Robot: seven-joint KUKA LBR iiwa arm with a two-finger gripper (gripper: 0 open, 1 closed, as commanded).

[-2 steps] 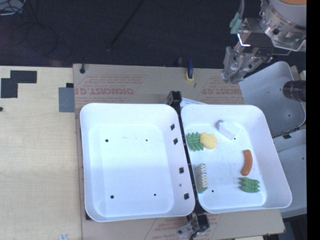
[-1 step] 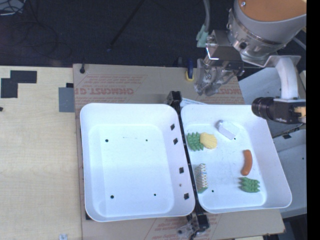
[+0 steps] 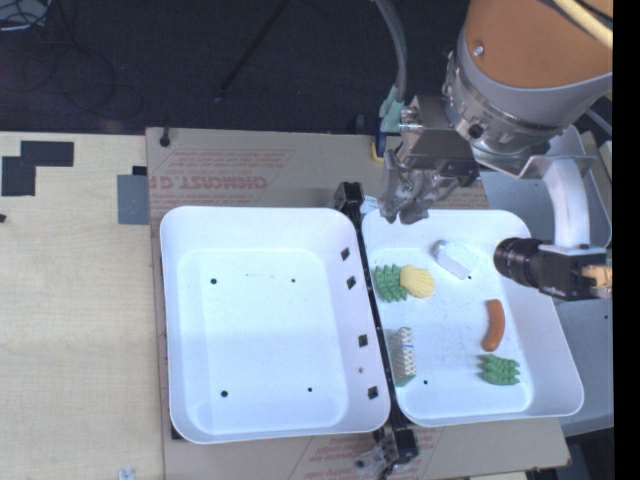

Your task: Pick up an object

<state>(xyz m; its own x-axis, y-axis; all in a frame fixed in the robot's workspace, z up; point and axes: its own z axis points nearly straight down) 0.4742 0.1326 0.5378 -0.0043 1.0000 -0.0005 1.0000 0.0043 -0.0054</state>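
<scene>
The arm has a broad orange band above a grey, ridged metal wrist; a grey cable runs to its metallic gripper.

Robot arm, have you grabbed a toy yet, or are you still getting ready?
Done: the gripper has reached the right bin's far rim. In hand: nothing visible between the fingers. Left: the whole pick. The yellow and green toy, white block, orange sausage, green piece and brush all lie in the bin.
</scene>
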